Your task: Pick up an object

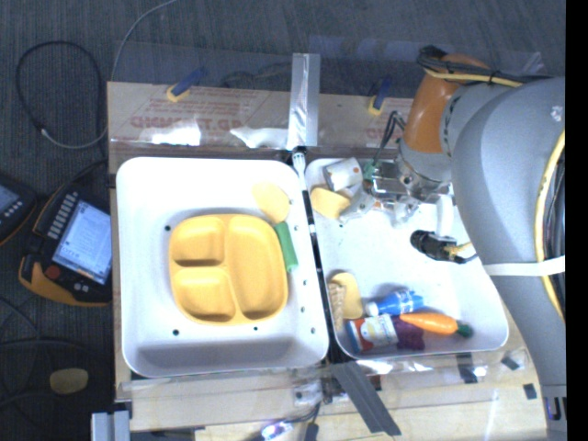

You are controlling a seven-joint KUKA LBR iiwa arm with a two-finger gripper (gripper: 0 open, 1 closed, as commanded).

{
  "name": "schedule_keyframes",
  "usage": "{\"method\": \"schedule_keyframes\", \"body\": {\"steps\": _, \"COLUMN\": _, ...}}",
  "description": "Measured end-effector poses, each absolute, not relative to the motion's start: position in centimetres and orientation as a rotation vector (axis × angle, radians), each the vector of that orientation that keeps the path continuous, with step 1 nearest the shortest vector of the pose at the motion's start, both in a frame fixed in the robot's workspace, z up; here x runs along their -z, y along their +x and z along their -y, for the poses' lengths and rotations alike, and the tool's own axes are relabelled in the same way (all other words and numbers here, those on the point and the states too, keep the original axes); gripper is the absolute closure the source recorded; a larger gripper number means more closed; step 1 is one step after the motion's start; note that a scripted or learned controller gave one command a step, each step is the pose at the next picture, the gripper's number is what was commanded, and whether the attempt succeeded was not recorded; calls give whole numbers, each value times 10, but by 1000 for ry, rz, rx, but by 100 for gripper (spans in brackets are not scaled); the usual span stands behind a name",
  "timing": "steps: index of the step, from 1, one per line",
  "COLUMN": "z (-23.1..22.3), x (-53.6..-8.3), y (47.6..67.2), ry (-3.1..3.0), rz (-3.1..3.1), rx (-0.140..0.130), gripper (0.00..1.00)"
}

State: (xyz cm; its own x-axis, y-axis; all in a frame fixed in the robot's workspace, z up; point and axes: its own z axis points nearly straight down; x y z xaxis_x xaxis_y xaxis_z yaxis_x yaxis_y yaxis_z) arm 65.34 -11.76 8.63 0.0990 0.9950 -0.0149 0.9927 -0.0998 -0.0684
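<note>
- White bins side by side on counter (220,108): left bin (147,191), right bin (395,265), sharing a middle wall.
- Grey arm (501,154) in from the right, orange band (427,108) over the right bin's far edge, wrist bent down and leftward into the far corner.
- Gripper (384,191) low over the far end of the right bin, aimed at the corner clutter. Grip width unreadable from this angle: cannot tell.
- No object seen between the gripper's tips, so nothing counted as held.
- Likely target, judged by nearness: white cup (344,173) tipped against the far wall, or yellow lump (328,202) just beside it at the middle wall. Both close to the gripper; touching or apart unclear.
- Corner spot awkward: two walls close by, little room to straddle either piece, risk of a shove instead of a grip.
- Near end of right bin, well apart from the gripper: tan piece (344,292), blue bottle (397,301), carrot (429,322), can (366,333), purple piece (411,340), bunched together and partly overlapping, probably slid there.
- Left bin: yellow tray (228,266) flat across most of the floor, green stick (287,244) along its right edge, yellow disc (271,200) at its far corner.
- Pick not yet done; approach or grasp step most probable.
</note>
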Motion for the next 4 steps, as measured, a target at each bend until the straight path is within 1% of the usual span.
{"method": "schedule_keyframes", "body": {"steps": 1, "z": 116, "x": -106, "y": 601, "ry": -2359, "rz": 2073, "rx": -11, "gripper": 0}}
{"method": "schedule_keyframes", "body": {"steps": 2, "z": 140, "x": -99, "y": 660, "ry": -2351, "rz": 2047, "rx": -30, "gripper": 0}}
{"method": "schedule_keyframes", "body": {"steps": 3, "z": 140, "x": -99, "y": 661, "ry": -2352, "rz": 2048, "rx": -29, "gripper": 0}}
{"method": "schedule_keyframes", "body": {"steps": 4, "z": 165, "x": -94, "y": 630, "ry": -2452, "rz": 1975, "rx": 23, "gripper": 0}}
